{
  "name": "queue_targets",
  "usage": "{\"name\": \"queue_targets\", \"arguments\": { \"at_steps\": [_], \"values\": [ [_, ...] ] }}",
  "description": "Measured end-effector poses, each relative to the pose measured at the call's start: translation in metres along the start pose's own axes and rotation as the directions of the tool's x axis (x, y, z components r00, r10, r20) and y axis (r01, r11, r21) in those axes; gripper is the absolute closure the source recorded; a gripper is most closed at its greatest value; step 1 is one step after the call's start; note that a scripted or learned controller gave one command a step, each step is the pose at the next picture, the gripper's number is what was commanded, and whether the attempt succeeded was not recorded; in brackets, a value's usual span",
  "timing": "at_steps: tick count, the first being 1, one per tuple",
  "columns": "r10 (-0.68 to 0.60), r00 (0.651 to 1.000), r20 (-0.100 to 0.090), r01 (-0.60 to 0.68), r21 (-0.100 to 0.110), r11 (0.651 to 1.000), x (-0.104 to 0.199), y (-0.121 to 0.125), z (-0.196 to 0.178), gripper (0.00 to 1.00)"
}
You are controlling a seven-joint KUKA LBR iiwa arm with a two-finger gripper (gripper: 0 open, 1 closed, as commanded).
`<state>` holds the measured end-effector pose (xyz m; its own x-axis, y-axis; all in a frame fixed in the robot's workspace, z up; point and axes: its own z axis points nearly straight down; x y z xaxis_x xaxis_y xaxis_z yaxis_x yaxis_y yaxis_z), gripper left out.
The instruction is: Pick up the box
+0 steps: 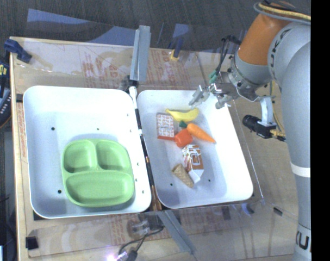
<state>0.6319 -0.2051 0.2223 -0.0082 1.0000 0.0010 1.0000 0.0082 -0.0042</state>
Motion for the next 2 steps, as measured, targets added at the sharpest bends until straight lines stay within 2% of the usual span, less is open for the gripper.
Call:
{"name": "queue_targets", "arguments": {
  "at_steps": [1,2],
  "values": [
    [-0.227,0.974,-0.001,0.227,0.0,0.974,0.06,0.004,0.082,0.0],
    [-0.178,0.984,0.011,0.178,-0.009,0.984,0.095,-0.008,0.126,0.0]
  ]
}}
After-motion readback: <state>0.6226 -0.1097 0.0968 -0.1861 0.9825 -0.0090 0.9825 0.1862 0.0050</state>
